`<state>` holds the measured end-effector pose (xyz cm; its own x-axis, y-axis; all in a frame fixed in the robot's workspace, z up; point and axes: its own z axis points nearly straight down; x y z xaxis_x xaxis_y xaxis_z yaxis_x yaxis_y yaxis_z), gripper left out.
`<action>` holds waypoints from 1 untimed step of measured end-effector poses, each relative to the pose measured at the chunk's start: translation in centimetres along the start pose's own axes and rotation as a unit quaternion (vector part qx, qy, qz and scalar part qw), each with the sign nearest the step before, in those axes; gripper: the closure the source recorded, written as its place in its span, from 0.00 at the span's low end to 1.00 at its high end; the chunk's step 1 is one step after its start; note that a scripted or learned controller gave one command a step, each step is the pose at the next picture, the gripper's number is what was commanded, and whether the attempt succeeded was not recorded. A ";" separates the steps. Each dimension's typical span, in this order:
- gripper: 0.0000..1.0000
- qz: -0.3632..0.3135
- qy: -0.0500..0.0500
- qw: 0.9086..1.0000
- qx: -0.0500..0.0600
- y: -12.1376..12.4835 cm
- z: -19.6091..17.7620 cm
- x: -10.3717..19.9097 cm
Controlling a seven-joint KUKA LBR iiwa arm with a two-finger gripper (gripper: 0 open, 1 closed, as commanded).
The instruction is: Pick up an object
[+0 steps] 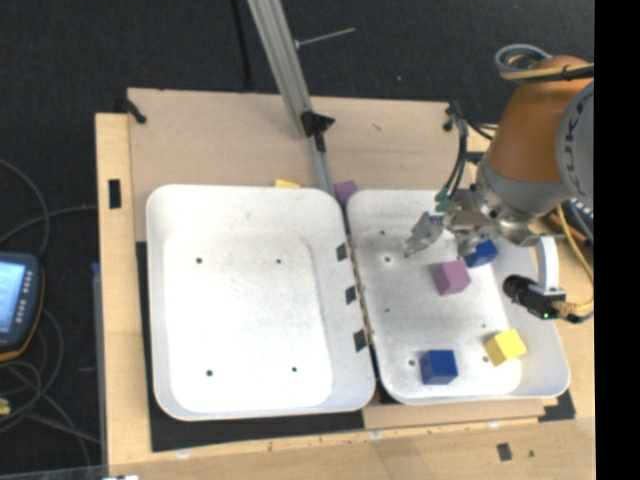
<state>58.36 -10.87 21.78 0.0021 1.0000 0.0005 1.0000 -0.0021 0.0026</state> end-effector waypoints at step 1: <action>1.00 0.001 0.000 1.000 -0.002 0.1 -1.1 -0.1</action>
<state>58.45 -10.96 22.90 0.0037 1.0000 0.0005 1.0000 -0.0037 0.0066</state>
